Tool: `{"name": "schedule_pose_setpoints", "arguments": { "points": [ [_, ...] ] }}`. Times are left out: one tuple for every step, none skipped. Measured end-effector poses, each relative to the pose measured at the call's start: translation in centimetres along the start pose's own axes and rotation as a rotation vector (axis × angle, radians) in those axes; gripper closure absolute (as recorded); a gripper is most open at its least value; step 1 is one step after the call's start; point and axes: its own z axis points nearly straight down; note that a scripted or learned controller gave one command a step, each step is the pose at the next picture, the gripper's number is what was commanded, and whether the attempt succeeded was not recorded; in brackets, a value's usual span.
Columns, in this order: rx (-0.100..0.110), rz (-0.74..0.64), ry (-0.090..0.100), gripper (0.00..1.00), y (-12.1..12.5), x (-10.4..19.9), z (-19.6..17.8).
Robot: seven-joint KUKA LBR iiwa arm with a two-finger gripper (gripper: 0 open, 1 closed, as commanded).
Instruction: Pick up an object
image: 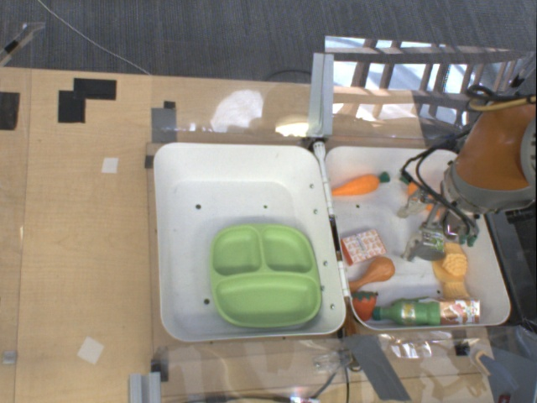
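The right bin (394, 162) holds several toy foods: an orange carrot (357, 185) at the back, a small red-and-white box (362, 246), a brown drumstick (372, 270), a green bottle with a printed label (428, 311) along the front wall, a yellow piece (453, 266) at the right and a red piece (364, 306) in the front left corner. My gripper (413, 230) hangs low over the middle of this bin, between the box and the yellow piece. It is open, with nothing between its fingers.
The left bin (180, 191) bears a green divided plate (265, 274). The arm's orange band (497, 154) stands over the right bin's far right side. A metal frame (403, 65) rises behind the bins.
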Motion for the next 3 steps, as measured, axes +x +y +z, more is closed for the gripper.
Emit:
{"name": "schedule_pose_setpoints", "arguments": {
  "points": [
    [-0.001, 0.002, 0.004, 0.00, 1.5, -2.2, 0.3],
    [0.000, -0.007, -0.013, 1.00, 1.7, -2.7, -1.3],
    [-0.002, 0.006, -0.007, 1.00, 5.0, -8.4, -17.0]
  ]
}}
